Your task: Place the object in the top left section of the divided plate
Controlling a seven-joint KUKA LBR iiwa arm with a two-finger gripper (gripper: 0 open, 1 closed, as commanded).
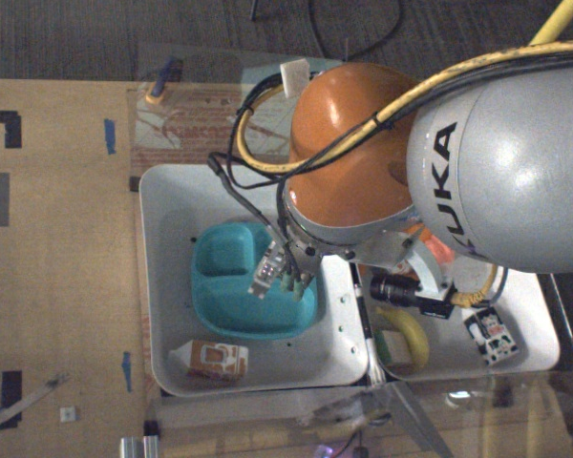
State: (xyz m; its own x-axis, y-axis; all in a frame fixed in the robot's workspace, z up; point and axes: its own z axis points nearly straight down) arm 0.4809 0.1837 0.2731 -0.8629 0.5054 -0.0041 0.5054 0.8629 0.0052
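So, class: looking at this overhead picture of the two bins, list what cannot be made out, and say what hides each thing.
- Divided plate: its right side is covered by the gripper and arm.
- Right bin: the arm hides its upper half; the banana shows partly.
- Whatever the gripper holds: blurred and glinting, unidentifiable.
- Carton: print too small to read.

I see a teal divided plate (231, 289) in a white bin (167, 284). My arm (477, 160) shows grey with an orange band (349, 151).
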